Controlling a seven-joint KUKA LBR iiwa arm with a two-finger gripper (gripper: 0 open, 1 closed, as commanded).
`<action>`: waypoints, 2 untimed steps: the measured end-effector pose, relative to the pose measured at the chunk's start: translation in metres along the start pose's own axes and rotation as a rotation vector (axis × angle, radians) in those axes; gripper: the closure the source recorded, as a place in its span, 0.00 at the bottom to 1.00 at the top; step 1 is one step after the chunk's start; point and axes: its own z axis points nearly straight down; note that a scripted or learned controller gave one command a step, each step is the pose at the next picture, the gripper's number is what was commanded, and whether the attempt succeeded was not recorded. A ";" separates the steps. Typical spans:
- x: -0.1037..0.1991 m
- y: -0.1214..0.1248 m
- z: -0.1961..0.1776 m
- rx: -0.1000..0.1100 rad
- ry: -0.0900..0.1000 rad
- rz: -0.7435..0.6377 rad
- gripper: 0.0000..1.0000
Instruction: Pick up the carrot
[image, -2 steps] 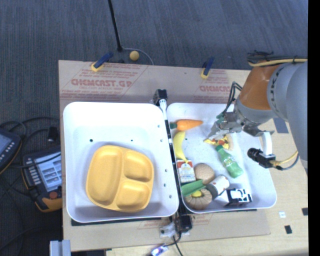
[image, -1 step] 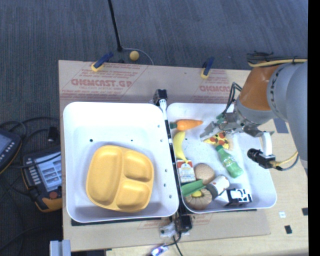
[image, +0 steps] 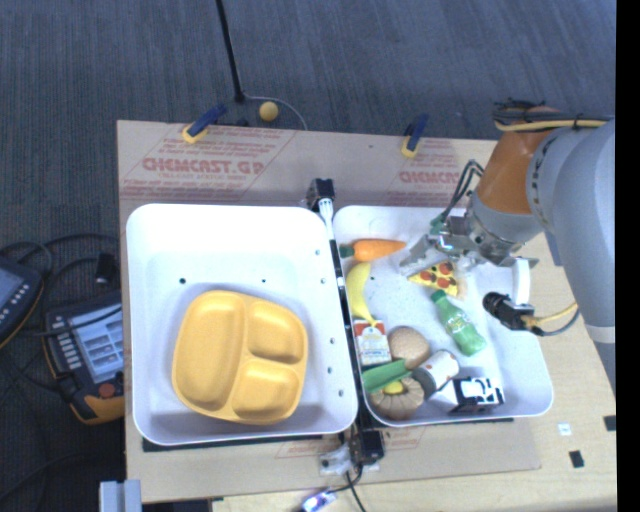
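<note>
The carrot (image: 378, 248), orange with a green end, lies on its side at the far left corner of the right bin (image: 528, 385), close to the divider. My gripper (image: 432, 252) hangs low over the far part of that bin, a short way to the right of the carrot and just above a pizza slice (image: 441, 277). Nothing is seen held in it. The arm's orange band (image: 503, 172) rises behind it to the right.
Right bin: a banana (image: 357, 288) just in front of the carrot, a green bottle (image: 459, 323), a small carton (image: 372, 345), a brown bun (image: 408, 345), a green vegetable (image: 385, 375), a black-and-white block (image: 477, 392). A yellow divided tray (image: 240, 355) fills the left bin (image: 150, 250).
</note>
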 end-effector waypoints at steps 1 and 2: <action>0.017 -0.011 -0.001 -0.012 -0.010 0.039 0.00; 0.023 -0.004 -0.001 -0.012 -0.011 0.226 0.00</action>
